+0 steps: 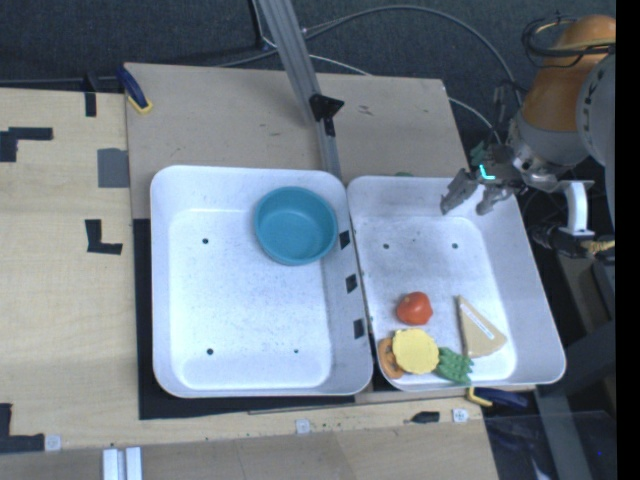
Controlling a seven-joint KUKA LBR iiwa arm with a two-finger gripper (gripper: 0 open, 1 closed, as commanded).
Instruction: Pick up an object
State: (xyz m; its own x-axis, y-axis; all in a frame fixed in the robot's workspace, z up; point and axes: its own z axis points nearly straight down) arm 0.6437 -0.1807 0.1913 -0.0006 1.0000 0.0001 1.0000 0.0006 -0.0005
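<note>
Taking the right bin (520, 268) as the marker, since everything of interest lies in or around it: the bench (60, 228), pale wood with black tape marks, spreads out under it and far off to its left. The left bin (180, 298) sits right alongside, their rims touching along the middle. The arm (570, 88), grey with its orange band, comes in past the right bin's far right corner. A slanted grey metal post (295, 58) rises from just behind the seam between the two bins.

A blue bowl (295, 226) stands upright in the left bin, near its far edge and close to the right bin's wall. The gripper (474, 200) hangs over the far right part of the right bin, its two fingers (455, 194) spread apart with nothing between them, well apart from the objects.

Those objects cluster at the right bin's near end: a tan wedge (480, 330) towards the right wall, a yellow round piece (414, 351) near the front rim, a red tomato-like ball (414, 308) just behind it, a green leafy piece (455, 366) touching the yellow one, and an orange piece (386, 360) peeking out at its left.
</note>
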